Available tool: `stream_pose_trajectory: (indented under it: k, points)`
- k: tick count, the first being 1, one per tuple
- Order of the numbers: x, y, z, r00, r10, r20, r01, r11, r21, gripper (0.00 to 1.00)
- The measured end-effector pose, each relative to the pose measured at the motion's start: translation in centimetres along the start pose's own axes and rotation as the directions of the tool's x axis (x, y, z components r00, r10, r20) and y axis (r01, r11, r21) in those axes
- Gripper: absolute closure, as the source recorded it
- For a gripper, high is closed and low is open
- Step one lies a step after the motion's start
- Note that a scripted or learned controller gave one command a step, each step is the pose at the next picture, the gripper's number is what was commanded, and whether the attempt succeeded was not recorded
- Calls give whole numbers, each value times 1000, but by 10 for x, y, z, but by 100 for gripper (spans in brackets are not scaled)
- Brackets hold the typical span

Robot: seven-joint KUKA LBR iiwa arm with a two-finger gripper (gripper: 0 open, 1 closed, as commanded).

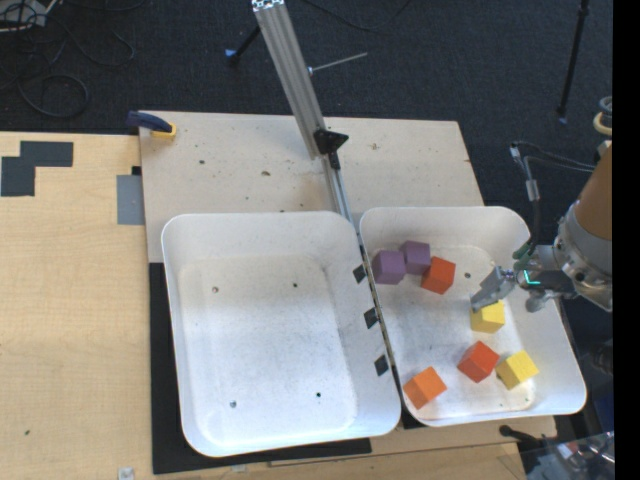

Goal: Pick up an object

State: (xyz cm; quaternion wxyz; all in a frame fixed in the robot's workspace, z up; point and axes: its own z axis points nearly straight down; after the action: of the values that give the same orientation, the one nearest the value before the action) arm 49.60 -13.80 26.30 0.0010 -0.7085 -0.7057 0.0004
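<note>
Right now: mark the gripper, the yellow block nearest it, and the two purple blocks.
gripper (pixel 497 290): camera view, between its fingertips.
yellow block (pixel 488 318): camera view, top face.
purple blocks (pixel 390 266): camera view, left block's face.

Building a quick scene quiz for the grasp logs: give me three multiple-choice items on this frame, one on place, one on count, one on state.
1. Which bin holds the blocks?
A. left bin
B. right bin
C. both bins

2. How many purple blocks are there?
A. one
B. two
C. four

3. Where is the gripper relative to the upper yellow block?
A. right above and beside it, inside the right bin
B. over the left bin
C. off the bench, away from both bins

Key: 1 B, all blocks lie in the right bin. 2 B, one purple block touches another purple block. 3 A, the gripper sits just over the upper yellow block.
</note>
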Motion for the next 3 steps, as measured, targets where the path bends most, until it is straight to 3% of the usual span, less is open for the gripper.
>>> stream_pose_trajectory:
  k: [2, 3]
  points:
    - [-5, 1, 128, 1000, -2, -2, 2, 1000, 8, 0]
    - [-5, 2, 172, 1000, -1, 2, 1, 1000, -5, 0]
